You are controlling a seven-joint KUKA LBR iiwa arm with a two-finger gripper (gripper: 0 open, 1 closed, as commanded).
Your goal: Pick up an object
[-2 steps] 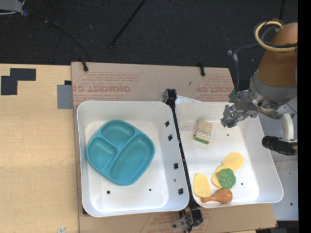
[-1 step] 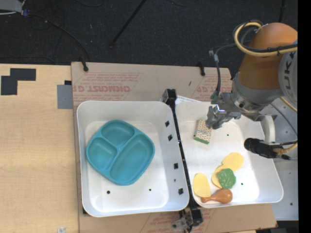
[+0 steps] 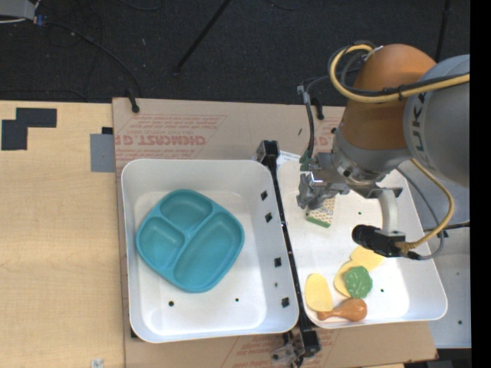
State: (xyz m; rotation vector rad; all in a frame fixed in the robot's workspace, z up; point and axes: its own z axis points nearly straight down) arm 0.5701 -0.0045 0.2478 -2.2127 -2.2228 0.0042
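Claw [image 3: 311, 194] low in right bin [image 3: 304, 253], right of frame centre. How wide it stands: cannot tell. Nearest target is green-white pad [image 3: 321, 215], just below claw; contact unclear. Centre yourself over pad, descend straight, close once pad sits squarely inside claw. Bin's left wall near: keep off. Yellow pieces [image 3: 318, 288], green lump [image 3: 357, 282], orange drumstick [image 3: 345, 310] lower right, apart. Teal plate [image 3: 190, 240] in left bin [image 3: 153, 309].

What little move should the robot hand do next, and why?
Probably dip a little lower onto the checked piece. The hand hangs right over its upper edge in the right bin, and that piece looks nearest. The green toy and orange toy lie further off.
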